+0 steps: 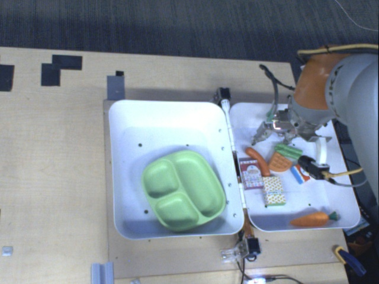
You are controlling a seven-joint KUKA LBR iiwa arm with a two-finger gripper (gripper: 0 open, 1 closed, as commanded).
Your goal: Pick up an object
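Pincer (273,136) sits over the upper part of the right bin (349,209), fingers spread apart and angled down, nothing between them; the tips hang just above the bin floor, up and slightly right of the hot dog toy (257,160). Grey arm (355,93) with its orange band (312,81) comes in from the right edge, a dark cable looping off the wrist.

Objects to pick all lie in the right bin, clustered centre-left: hot dog toy lying slantwise near the bin's left wall; an orange wedge-shaped piece (281,162) just right of it, touching or nearly so; a green ridged piece (289,152) just above the wedge, close under the pincer's right finger; a small reddish box (252,174) below the hot dog; a speckled pale block (274,191) just right and below the box; a small blue piece (299,174) right of the wedge; a white cylinder-like item (322,152) near the right wall, partly behind a black part of the arm's gear. Toy carrot (312,219) lies alone along the lower wall, well apart from the cluster, green top pointing right.

Left bin (127,123) holds a green divided plate (183,189), three compartments, tilted a bit, toward the bin's lower middle.

Both bins sit side by side on the tan bench (53,176); black markings at the bench's upper left
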